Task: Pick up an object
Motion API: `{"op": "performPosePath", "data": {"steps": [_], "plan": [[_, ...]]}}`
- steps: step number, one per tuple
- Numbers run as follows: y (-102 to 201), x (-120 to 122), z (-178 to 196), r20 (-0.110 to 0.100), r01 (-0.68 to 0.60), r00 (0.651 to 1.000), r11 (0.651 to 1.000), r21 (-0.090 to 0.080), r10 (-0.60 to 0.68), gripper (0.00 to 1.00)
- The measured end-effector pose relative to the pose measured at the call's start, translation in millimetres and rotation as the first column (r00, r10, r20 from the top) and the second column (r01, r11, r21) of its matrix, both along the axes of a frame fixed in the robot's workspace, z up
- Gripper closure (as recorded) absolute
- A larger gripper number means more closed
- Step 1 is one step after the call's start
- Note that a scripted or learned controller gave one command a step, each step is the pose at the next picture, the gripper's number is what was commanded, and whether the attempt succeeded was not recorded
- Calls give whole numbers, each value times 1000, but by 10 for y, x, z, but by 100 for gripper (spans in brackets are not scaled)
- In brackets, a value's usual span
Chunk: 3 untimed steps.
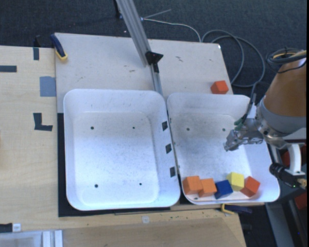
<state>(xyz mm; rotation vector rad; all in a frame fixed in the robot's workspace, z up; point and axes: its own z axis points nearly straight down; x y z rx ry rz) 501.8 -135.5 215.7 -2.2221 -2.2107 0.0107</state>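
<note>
Nearby, an orange block point(220, 87) sits outside the bins point(118, 99).

No text, label or number can be read anywhere.

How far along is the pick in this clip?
Nothing looks done yet. The blocks lie at the near edge of the right bin: two orange blocks, a blue block, a yellow block and a red-orange block. The pincer hangs above the bin floor, apart from them, with nothing visibly in it. Still left: reaching a block, gripping and lifting.
</note>
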Motion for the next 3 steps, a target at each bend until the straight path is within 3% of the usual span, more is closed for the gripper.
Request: {"op": "performPosePath", "data": {"steps": [1,2,3], "plan": [[-211,600,153,13,-8,1000,1000,-3,8,100],[-680,930,318,13,-4,1000,1000,-4,4,100],[-485,1182,524,12,-9,1000,1000,-1,9,100]]}}
